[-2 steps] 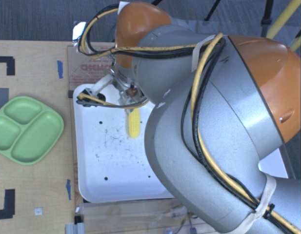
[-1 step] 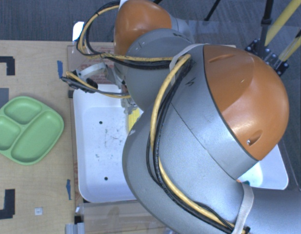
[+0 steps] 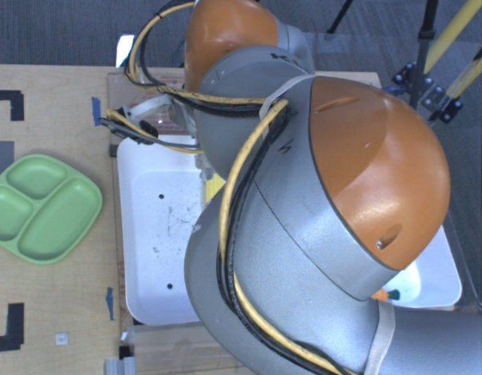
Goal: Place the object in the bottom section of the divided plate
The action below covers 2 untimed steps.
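Arm (image 3: 319,209) covers most of the bin (image 3: 158,233); end effector state can't be told. Green plate (image 3: 44,207) sits on counter (image 3: 61,100), left. Object hidden (yellow sliver (image 3: 215,187) beside arm, perhaps); handling unjudgeable.

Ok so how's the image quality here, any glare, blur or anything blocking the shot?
Camera view: the arm sits close to the lens and covers much of the frame, hiding most of the bins; soft highlights glare on its orange shells, the white bin is bright but shows scuffs, and the green divided plate is evenly lit and reasonably sharp.
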Motion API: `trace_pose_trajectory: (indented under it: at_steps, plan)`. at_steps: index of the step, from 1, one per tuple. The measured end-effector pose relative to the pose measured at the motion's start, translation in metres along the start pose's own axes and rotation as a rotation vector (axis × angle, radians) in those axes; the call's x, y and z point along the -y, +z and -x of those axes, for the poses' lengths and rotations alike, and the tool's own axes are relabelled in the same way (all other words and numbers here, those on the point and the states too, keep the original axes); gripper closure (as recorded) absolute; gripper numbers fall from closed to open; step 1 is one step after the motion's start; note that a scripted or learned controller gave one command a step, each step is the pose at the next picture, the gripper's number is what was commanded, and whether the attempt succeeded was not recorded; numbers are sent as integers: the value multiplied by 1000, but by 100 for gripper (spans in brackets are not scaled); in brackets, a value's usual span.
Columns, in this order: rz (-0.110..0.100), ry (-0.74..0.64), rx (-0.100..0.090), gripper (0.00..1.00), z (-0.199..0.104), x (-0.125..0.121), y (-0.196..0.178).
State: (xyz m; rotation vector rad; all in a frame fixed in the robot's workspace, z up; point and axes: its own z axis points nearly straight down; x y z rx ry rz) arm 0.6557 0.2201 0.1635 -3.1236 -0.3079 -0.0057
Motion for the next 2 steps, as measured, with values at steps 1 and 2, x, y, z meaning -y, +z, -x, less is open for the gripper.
trace_pose_trajectory:
  at_steps: [1,2]
  plan:
    - [1,-4,5,100,-2,4,53]
    - [2,-38,3,100,2,5,-21]
